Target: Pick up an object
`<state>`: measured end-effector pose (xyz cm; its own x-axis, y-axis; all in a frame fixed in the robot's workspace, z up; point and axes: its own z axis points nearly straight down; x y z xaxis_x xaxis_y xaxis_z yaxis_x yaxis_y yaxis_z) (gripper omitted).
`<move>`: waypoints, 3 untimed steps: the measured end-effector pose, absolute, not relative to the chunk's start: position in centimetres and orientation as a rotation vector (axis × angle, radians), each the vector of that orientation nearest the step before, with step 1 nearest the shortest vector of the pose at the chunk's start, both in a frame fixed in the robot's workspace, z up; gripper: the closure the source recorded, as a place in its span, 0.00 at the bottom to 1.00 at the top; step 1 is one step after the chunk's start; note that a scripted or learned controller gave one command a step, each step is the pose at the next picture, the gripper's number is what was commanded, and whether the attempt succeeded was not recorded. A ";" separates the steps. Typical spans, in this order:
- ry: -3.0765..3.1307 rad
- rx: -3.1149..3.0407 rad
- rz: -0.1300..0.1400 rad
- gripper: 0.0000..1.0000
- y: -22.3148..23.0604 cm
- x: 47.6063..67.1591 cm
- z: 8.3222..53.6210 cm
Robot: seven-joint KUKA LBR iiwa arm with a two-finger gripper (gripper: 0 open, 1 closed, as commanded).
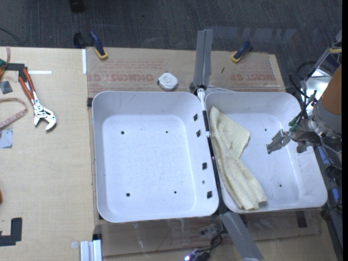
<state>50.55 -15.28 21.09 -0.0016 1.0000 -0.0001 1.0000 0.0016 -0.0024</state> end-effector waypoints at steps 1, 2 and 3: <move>-2.194 -2.251 0.001 0.00 -12.0 58.1 9.2; -2.310 -2.128 0.001 0.00 -14.9 51.6 13.2; -2.310 -2.127 0.001 0.00 -14.9 51.6 13.2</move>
<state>51.59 -14.90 13.19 -0.0823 0.9966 0.0001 0.9966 0.0823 -0.0013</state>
